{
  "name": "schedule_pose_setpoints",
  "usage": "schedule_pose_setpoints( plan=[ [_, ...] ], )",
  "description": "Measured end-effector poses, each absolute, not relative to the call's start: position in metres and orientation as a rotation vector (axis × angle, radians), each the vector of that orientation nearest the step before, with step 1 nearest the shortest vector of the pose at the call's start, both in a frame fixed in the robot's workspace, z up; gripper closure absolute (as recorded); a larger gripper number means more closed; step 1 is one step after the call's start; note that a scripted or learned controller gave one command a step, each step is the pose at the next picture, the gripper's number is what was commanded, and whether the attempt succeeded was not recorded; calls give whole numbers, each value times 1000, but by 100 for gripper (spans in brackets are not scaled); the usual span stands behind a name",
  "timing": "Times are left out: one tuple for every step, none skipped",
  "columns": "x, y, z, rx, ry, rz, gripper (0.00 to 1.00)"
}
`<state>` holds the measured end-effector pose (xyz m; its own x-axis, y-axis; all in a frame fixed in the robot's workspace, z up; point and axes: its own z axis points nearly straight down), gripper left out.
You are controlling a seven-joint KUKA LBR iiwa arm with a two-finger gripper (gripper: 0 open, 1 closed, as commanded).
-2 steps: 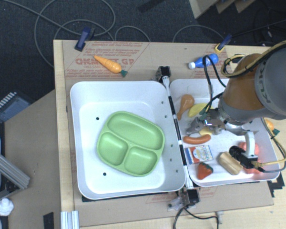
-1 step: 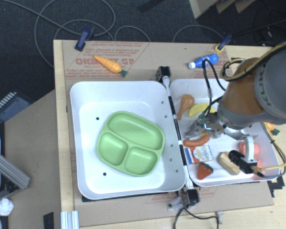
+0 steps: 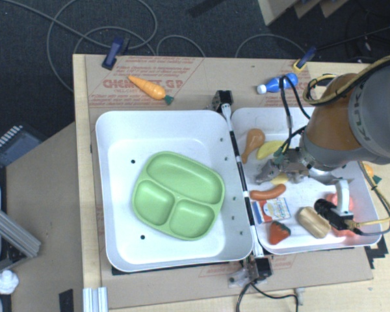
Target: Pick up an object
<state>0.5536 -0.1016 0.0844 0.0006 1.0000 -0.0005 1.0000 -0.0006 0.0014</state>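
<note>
Nearest the camera, along the front edge of the right bin [image 3: 312,247], lie a red strawberry-like piece [image 3: 279,231], a tan bread roll [image 3: 312,221] and a small printed packet [image 3: 277,208]. Just behind them rests a sausage [image 3: 268,191], close to the divider between the two bins. Beside this, the left bin [image 3: 117,142] carries a green divided tray [image 3: 177,195] set at a slant near its middle.

Further back in the right bin, the gripper [image 3: 279,168] hangs low over the toys, just behind the sausage and in front of a yellow piece [image 3: 269,149] and an orange carrot-shaped toy [image 3: 252,142]. Whether the pincer is spread or pressed together cannot be told, since the wrist and cables hide it, and nothing can be seen pinched in it.

Beyond the bins, on the cardboard at the bench's far edge, lie another carrot [image 3: 149,87] and a blue-and-white bottle [image 3: 277,84].

Judging from this, the pick is not yet done: every toy appears to rest on the bin floor, so closing on one and lifting it are left.
</note>
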Motion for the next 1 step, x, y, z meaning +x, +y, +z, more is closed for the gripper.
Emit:
schedule_pose_setpoints(
  plan=[
    [549, -95, 84, 2224, 2222, -1, 0]
  ],
)
